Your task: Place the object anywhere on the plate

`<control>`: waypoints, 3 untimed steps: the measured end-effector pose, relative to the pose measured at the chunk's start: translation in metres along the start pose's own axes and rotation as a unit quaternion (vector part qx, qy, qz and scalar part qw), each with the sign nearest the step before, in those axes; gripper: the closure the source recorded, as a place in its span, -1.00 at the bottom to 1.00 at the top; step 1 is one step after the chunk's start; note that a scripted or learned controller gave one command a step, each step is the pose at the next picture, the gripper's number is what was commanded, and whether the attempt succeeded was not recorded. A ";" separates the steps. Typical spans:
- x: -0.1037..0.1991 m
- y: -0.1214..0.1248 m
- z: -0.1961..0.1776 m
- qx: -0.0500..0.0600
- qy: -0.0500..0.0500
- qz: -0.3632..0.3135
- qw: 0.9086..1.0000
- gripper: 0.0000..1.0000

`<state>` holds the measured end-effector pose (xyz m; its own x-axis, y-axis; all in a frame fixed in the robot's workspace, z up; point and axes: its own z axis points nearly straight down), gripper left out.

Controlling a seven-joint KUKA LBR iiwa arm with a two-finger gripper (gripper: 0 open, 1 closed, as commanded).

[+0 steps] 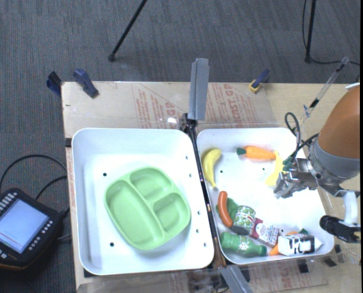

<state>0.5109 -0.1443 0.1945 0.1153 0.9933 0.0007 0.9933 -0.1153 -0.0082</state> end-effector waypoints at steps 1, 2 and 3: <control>0.087 0.006 -0.004 0.000 0.000 -0.071 0.997 1.00; 0.188 0.054 -0.057 -0.001 -0.001 -0.067 0.998 1.00; 0.257 -0.010 -0.002 0.001 -0.002 -0.183 0.983 1.00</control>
<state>0.5304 0.1122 0.1971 -0.2502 0.9682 0.0008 0.9681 0.2502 -0.0109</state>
